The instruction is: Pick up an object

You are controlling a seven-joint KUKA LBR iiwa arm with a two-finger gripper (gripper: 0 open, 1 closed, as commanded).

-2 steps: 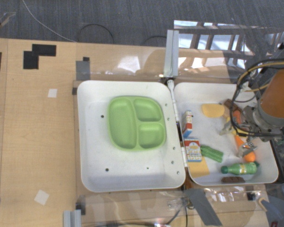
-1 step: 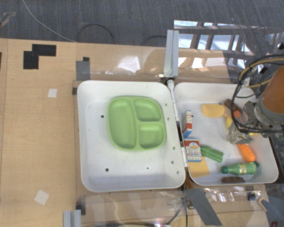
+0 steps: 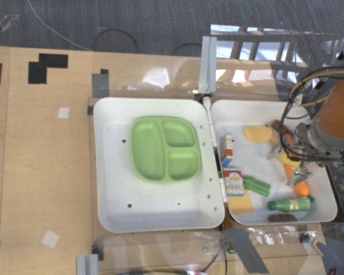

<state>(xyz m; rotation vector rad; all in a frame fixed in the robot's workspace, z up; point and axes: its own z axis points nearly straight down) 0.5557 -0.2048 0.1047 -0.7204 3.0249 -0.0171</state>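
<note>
The right bin (image 3: 241, 116) holds several small items. Among them are a yellow oval piece (image 3: 258, 133), a small upright carton (image 3: 227, 146), a red, white and blue carton (image 3: 233, 181), a green cucumber-like piece (image 3: 256, 185), a flat yellow slab (image 3: 244, 203), a green bottle (image 3: 290, 204) lying on its side and a dark brown bar (image 3: 282, 217). My gripper (image 3: 289, 160) is low over the bin's right side, above a yellow piece (image 3: 288, 158). An orange piece (image 3: 301, 188) lies just beyond it. The wrist hides what is directly under it.
The left bin (image 3: 112, 211) carries a green divided plate (image 3: 164, 149) in its middle. A metal divider post (image 3: 207, 67) and a railing (image 3: 264, 44) stand behind the bins. Black cables (image 3: 309, 82) loop off the arm above the right bin's far corner.
</note>
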